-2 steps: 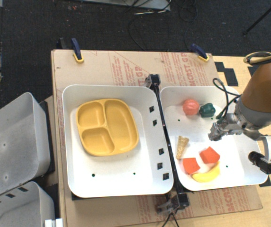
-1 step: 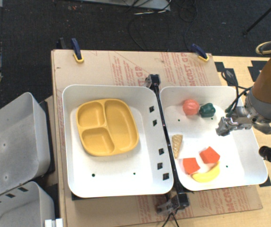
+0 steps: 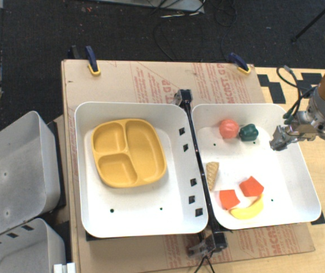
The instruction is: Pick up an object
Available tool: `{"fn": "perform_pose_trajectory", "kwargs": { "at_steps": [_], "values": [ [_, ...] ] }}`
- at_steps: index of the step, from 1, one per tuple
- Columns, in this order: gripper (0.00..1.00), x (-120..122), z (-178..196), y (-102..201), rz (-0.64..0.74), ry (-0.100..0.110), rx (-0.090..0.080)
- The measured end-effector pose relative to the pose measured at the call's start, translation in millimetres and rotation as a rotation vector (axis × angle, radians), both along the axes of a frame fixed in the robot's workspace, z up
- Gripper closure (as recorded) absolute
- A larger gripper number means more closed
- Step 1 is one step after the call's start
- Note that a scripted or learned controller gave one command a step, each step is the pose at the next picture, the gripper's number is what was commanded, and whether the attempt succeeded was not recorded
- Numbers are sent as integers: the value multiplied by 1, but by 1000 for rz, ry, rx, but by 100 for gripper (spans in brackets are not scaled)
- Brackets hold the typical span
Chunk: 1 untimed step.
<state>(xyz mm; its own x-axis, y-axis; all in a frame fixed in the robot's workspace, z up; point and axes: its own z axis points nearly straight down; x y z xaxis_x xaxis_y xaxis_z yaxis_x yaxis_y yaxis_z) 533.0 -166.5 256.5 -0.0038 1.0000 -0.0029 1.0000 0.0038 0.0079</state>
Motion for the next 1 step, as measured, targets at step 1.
{"fn": "perform_pose_trajectory", "kwargs": {
  "at_steps": [1],
  "values": [
    [100,11,4,54,4,6,3]
  ]
}}
